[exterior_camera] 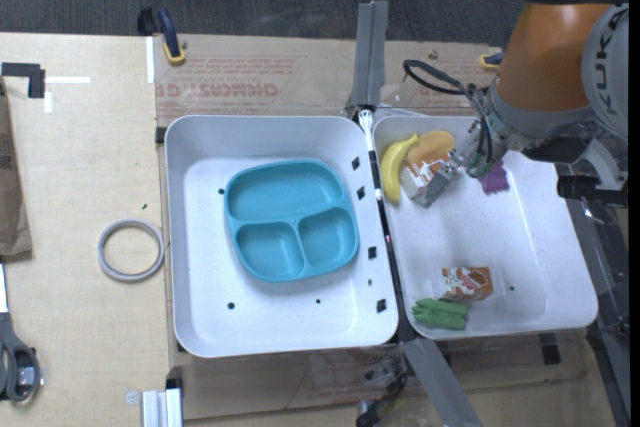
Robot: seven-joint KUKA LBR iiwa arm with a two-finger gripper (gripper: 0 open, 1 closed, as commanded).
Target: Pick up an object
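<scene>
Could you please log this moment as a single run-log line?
arm: over right bin far end | pincer: low beside banana and purple item | grasp: unconfirmed | left bin: blue tray

The hand (447, 177) sits low in the right bin (540, 265) beside a banana (393, 165); a blue divided tray (291, 219) lies in the left bin (195, 245).

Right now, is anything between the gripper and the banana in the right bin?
Nothing visible. The gripper sits right beside the banana, over a small packet touching it. The purple piece lies on its far side.
</scene>
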